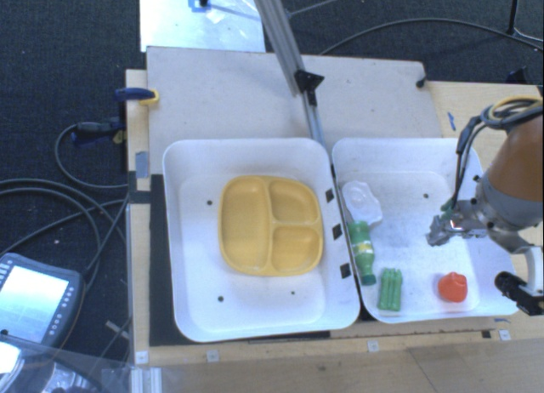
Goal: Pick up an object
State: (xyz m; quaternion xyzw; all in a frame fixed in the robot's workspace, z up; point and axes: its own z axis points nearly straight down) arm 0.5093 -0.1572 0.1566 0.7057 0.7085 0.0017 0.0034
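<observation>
The arm is reaching in from the right edge of the frame, and its gripper point(442, 231) is hanging over the right bin point(408, 162), low in that bin's right half, probably so that it can drop onto one of the loose pieces gathered there. Nothing is showing between its tips, and whether they are spread or pressed together I cannot tell at this size. The nearest candidate, an orange-red object point(453, 287), is lying just below and right of the gripper, near the bin's lower right corner, apart from the tool. Further left along the lower edge a green ridged piece point(390, 288) is lying, and beside the inner wall a green bottle point(363, 251) is lying lengthwise with a crumpled white item point(363, 202) touching its upper end. The left bin point(187, 213) is holding a yellow divided plate point(271, 224) near its centre, its three compartments bare. I judge that the pick is not yet made and that the orange-red object is the likeliest target.
</observation>
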